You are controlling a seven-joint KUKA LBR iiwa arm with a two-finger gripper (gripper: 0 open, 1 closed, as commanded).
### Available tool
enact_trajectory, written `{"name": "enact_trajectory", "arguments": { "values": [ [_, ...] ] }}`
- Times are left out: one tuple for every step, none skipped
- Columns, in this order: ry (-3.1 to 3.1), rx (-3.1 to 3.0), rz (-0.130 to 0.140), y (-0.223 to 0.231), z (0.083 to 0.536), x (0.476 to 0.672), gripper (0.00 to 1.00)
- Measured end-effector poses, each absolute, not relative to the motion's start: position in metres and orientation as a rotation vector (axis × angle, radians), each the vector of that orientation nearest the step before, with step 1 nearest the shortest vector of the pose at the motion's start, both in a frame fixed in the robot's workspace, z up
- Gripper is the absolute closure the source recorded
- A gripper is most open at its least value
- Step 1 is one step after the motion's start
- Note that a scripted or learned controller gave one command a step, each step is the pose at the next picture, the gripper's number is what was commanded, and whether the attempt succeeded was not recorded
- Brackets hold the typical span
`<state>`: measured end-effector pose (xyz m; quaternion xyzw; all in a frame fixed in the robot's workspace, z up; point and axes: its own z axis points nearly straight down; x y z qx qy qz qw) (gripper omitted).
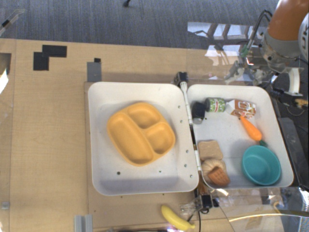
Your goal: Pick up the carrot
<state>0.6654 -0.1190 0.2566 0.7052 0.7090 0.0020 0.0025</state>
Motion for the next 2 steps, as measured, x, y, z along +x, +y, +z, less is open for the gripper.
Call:
{"name": "enact_trajectory", "arguments": {
  "values": [
    [2.132,2.275,0.028,-0.158,0.125,0.656,0.0],
    [2.509,1.801,0.03,-0.19,0.107,0.599,0.0]
  ]
}}
